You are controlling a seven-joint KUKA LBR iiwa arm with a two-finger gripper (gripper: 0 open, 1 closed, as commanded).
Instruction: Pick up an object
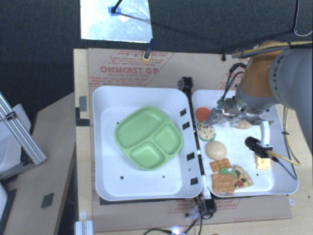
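Observation:
My gripper (pixel 215 116) hangs low over the upper left part of the right bin (pixel 281 177). A red tomato-like piece (pixel 202 113) lies just to its left. A round cookie with dark and green dots (pixel 206 131) sits right below it. A beige lump (pixel 242 124) lies partly under the wrist, to the gripper's right. Further toward the front lie a pale egg-shaped roll (pixel 215 150), an orange cracker (pixel 219 165), a toast piece (pixel 223 183), a pizza slice (pixel 242 177) and a yellow cheese block (pixel 263 164). Nothing shows as held.
The left bin (pixel 105 180) holds a green divided plate (pixel 148 137). A black-clipped divider (pixel 191 131) runs between the two bins. The grey arm with its orange band (pixel 259 77) reaches in over the right bin's back edge.

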